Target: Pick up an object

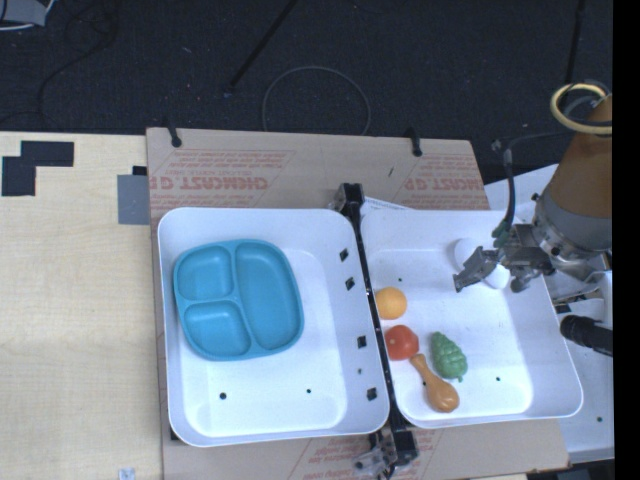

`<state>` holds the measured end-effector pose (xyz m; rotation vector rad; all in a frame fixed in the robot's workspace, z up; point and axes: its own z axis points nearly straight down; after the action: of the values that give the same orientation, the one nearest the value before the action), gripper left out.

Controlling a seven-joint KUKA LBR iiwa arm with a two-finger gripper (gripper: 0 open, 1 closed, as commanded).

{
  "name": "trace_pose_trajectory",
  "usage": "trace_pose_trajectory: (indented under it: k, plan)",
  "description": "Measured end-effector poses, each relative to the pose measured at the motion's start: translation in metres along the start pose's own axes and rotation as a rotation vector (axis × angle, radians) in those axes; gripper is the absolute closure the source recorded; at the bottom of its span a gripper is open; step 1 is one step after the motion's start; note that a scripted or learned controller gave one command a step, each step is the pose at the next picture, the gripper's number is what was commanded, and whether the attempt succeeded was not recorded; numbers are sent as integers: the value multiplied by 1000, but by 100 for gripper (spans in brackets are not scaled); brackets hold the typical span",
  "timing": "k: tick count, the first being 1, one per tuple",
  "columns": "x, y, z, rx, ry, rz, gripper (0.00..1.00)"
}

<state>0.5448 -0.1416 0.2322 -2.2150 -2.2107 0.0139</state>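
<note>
Beside the orange ball (390, 302) lie a tomato (401, 341) and green toy (449, 356).

Single fixed overhead camera, slanted down, both bins (450, 413) framed.

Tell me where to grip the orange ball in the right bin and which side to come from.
Grip the orange ball across its middle, coming straight down. It is round, so any axis serves, but it lies close to the bin's left wall with the red ball just in front, leaving its right and far sides freest.
</note>
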Motion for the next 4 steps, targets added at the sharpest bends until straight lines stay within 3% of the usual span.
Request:
trace_pose_trajectory:
  k: [1, 4]
  plan:
    - [0, 2, -7, -14, -2, -2, 0]
    - [15, 5, 139, -9, 0, -1, 0]
